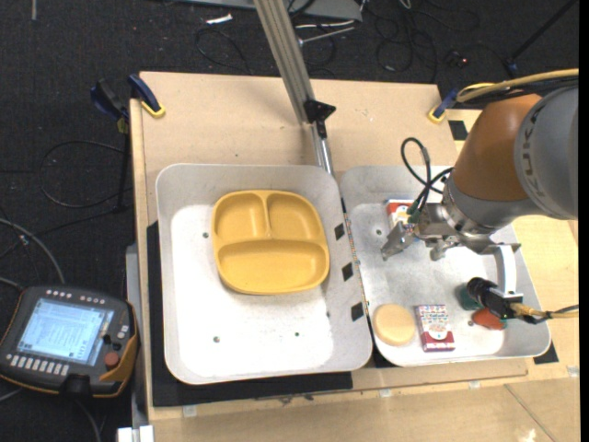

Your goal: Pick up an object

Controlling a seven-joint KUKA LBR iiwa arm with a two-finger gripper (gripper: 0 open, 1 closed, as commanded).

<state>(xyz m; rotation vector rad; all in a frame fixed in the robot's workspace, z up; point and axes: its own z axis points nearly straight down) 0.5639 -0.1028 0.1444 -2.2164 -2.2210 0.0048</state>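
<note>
Approach step: the jaws [398, 244] stand spread and hold nothing. The round tan disc [394, 324] lies below them, near the front; next, descend and close on it.

A handheld control pendant [64, 339] with a lit screen is lying off the bench's [230, 118] near left corner, black cables [55, 155] are trailing across the dark floor beside the bench, and a metal pole [285, 49] is slanting over its far edge.

Even overhead light, bright on the white bins [184, 247]; soft shadows, mild glare, slightly grainy, dark surroundings.
</note>
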